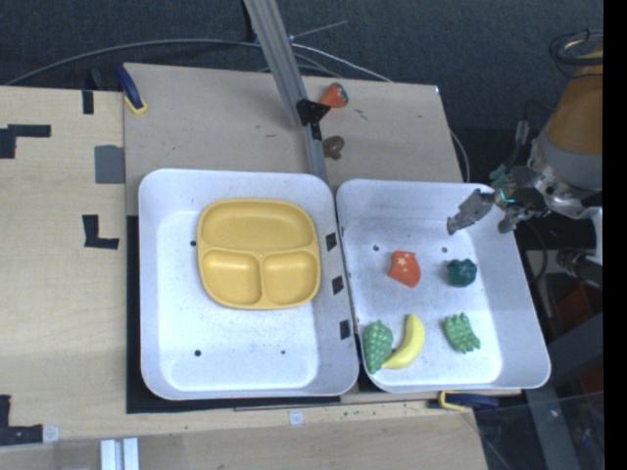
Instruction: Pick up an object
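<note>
Just below-left of the hand, finger state unclear, lies the red object.

nothing readable here tbh. no text, labels, brand marks or numbers on the two white bins, the yellow tray or the toy food. the black shapes on the bench at the left are just tape bits, not letters.
</note>
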Controlling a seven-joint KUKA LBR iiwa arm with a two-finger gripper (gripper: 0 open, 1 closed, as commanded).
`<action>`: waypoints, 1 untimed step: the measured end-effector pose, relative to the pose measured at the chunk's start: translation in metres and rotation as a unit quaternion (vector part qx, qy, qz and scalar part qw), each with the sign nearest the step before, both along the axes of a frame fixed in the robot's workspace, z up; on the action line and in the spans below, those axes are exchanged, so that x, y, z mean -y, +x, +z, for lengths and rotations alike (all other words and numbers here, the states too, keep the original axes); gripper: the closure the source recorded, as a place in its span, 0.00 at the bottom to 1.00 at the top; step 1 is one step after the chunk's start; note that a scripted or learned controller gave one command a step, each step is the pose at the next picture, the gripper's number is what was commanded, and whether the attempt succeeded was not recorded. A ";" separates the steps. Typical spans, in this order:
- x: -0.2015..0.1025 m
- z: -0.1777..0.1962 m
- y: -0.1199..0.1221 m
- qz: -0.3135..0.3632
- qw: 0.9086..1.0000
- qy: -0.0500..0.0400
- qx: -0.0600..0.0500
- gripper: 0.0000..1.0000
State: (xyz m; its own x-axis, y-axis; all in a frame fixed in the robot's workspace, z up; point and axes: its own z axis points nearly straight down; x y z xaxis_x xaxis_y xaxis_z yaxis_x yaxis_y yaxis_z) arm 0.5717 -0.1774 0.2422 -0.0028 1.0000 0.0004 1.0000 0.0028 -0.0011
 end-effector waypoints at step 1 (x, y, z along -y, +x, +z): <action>0.000 0.000 0.000 0.000 1.000 0.000 0.000 0.00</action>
State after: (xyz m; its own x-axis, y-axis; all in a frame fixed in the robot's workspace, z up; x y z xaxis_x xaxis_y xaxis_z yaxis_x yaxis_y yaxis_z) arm 0.5717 -0.1774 0.2422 -0.0028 1.0000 0.0005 1.0000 0.0028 -0.0010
